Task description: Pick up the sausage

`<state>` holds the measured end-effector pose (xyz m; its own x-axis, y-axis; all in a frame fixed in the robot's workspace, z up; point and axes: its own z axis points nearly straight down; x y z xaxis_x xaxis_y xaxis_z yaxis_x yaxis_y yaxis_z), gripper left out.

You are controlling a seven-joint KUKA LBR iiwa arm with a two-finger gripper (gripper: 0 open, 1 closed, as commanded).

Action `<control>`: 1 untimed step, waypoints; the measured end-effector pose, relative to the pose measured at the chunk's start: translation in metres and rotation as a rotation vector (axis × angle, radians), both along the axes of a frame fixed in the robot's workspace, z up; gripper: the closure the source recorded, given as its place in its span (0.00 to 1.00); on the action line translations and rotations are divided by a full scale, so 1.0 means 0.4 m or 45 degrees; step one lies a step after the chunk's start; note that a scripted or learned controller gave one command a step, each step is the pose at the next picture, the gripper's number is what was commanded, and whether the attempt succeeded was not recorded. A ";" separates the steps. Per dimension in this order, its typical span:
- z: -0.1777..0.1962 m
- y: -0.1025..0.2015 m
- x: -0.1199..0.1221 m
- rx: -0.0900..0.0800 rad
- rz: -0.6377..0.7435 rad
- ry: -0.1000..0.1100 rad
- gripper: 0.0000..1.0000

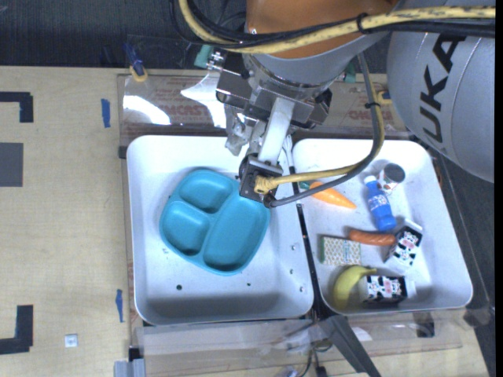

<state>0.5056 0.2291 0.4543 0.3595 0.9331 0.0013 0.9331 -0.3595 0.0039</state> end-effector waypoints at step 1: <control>-0.049 -0.010 -0.067 -0.002 0.494 0.011 1.00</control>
